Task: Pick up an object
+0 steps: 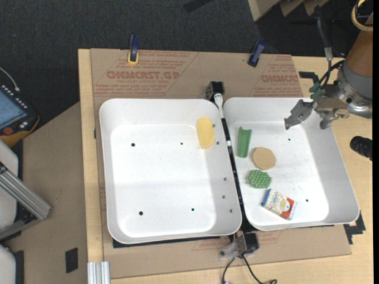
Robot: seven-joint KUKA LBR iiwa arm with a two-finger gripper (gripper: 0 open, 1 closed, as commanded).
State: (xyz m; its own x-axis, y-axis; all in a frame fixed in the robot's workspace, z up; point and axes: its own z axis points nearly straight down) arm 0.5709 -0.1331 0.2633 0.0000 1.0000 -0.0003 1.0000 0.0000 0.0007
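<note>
The right bin (342,169) holds an upright green block (244,142), a tan round disc (263,158), a green knobbly piece (259,178) and a small red, white and blue packet (278,204). A yellow oblong piece (205,133) lies in the left bin (108,158), near its right wall. My gripper (311,118) hovers over the far right part of the right bin, open, with nothing between its fingers. It is well to the right of the green block and the disc.
Both bins rest on a brown cardboard sheet (177,70) held by two blue clamps (134,47) at the back edge. A black divider strip (228,152) runs between the bins. A cable and connector (243,244) sit at the front.
</note>
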